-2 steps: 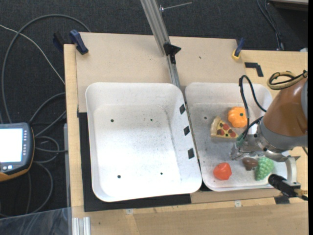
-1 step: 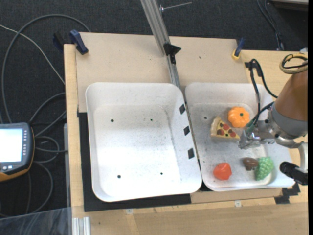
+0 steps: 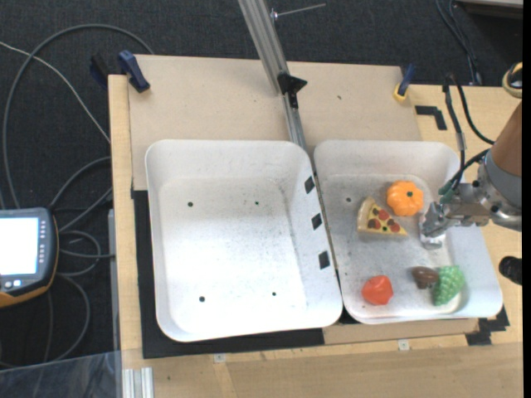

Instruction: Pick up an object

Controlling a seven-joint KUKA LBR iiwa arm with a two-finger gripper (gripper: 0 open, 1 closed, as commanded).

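Note:
The right bin [image 3: 348, 160] holds an orange pumpkin [image 3: 405, 197], a pizza slice [image 3: 380, 220], a red tomato [image 3: 377, 289], a small brown piece [image 3: 425, 278] and a green bunch of grapes [image 3: 449, 284]. My gripper [image 3: 432, 232] hangs over the right bin, just right of the pizza slice and below the pumpkin, above the brown piece. Nothing shows between its fingertips.
The left bin [image 3: 166, 168] sits beside the right one, with a metal post [image 3: 265, 36] rising at the seam between them. Cables run along the bench's right edge. A teach pendant [image 3: 21, 251] lies off the bench at the left.

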